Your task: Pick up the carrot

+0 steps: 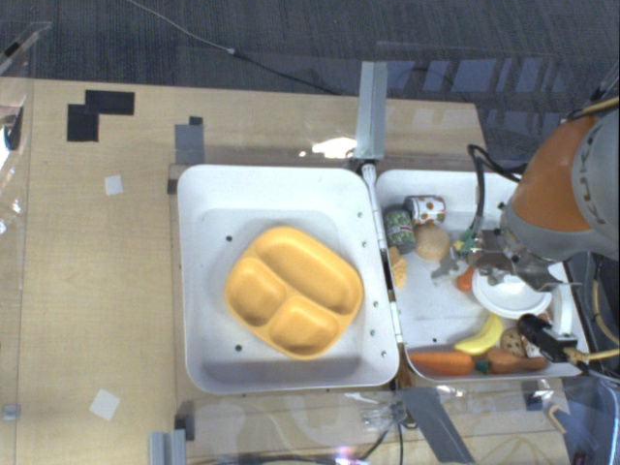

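A robotics laboratory, not a kitchen: a grey industrial arm (572, 192) with an orange band is reaching over a pale wooden bench (87, 289) where two shallow white bins (281, 187) are sitting side by side, clamped by bare metal brackets (371, 105). Black tape markers (97, 112) are sticking to the benchtop, a thin cable (194, 35) is trailing across dark carpet behind, and toy food (426, 223) and a yellow sectioned plate (294, 291) are lying in the bins.

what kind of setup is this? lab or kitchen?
Likely a robot lab bench: two white bins on a wood bench, toy food such as a carrot and banana, and a yellow divided tray.
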Robot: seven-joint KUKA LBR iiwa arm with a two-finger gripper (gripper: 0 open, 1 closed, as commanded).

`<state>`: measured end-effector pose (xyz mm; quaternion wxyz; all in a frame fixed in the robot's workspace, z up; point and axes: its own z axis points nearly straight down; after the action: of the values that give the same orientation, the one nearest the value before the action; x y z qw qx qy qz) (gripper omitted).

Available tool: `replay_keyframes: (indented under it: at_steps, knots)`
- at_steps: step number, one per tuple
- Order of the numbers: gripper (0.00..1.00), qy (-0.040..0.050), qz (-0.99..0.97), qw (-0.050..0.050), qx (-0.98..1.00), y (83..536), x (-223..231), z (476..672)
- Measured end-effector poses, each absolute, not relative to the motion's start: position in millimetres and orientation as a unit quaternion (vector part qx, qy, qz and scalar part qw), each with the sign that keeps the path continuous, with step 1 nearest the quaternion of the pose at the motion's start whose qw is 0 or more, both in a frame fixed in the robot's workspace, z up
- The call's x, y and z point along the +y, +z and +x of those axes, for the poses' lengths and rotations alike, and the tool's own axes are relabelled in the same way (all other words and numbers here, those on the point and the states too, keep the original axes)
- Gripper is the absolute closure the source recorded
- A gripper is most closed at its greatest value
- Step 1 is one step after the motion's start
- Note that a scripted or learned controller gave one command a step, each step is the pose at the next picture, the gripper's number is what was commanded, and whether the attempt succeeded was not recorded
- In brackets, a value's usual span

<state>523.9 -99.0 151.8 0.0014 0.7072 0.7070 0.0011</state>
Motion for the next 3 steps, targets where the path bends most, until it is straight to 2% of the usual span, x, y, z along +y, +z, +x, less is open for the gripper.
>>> replay_keyframes:
  at_steps: [1, 2, 3]
  knots:
    - [0.0, 0.0013, 0.79, 0.002, 0.613, 190.2, -115.7, 544.8]
    - [0.0, -0.0007, 0.747, -0.001, 0.665, 114.1, -110.4, 553.2]
    - [0.0, 0.0011, 0.76, 0.0, 0.65, 128.0, -81.2, 487.3]
